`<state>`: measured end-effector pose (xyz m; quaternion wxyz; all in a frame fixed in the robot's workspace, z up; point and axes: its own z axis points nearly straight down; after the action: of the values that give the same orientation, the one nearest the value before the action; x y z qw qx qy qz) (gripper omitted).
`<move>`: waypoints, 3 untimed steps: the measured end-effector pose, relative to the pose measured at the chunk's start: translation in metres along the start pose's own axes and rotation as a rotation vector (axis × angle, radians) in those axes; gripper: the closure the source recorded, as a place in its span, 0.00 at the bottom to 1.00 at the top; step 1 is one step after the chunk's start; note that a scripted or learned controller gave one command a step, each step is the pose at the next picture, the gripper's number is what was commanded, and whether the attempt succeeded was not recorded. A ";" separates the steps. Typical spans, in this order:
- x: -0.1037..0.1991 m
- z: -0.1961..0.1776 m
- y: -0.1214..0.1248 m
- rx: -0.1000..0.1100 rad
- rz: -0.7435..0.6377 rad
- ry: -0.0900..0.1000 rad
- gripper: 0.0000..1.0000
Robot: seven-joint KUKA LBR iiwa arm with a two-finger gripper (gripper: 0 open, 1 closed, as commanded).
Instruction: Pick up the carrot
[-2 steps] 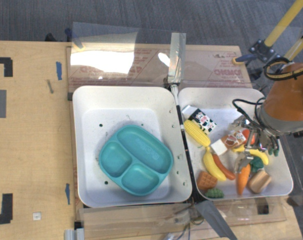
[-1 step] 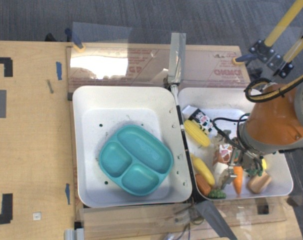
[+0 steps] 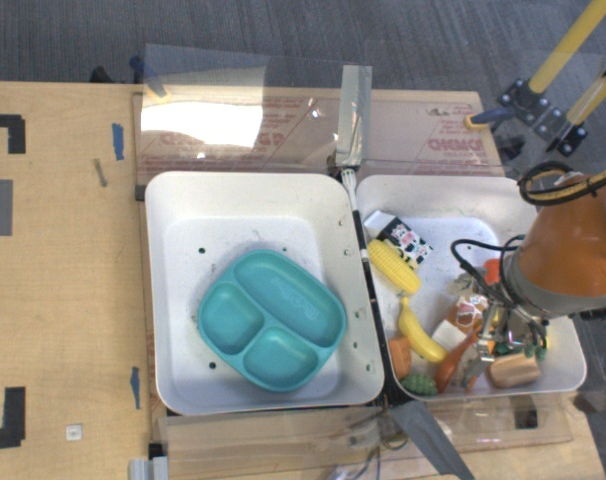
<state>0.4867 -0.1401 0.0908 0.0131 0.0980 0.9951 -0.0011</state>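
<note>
The carrot (image 3: pixel 454 361), a slim orange-red piece, lies slanted near the front edge of the right bin (image 3: pixel 453 203), with a small green piece (image 3: pixel 420 384) by its lower end. The arm's orange band (image 3: pixel 568 253) hangs over the bin's right side. Below it, the gripper (image 3: pixel 495 320) reaches down among the toys, just up and to the right of the carrot's upper tip. Cables and clutter hide its lower end, and nothing can be seen held in it.
The right bin also holds a corn cob (image 3: pixel 395 266), a banana (image 3: pixel 421 334), a black-and-white carton (image 3: pixel 404 238), a tan bread roll (image 3: pixel 514 370), a small brown item (image 3: pixel 468 312) and an orange chunk (image 3: pixel 399 353). The left bin (image 3: pixel 183 218) bears a teal divided plate (image 3: pixel 271 318).
</note>
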 end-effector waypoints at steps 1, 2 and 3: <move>-0.040 0.007 0.026 -0.002 -0.113 0.021 0.00; 0.000 0.002 -0.007 -0.002 -0.153 0.006 0.00; -0.002 0.006 0.007 0.000 0.029 0.021 0.00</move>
<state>0.4903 -0.1337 0.0844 0.0026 0.1123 0.9937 0.0003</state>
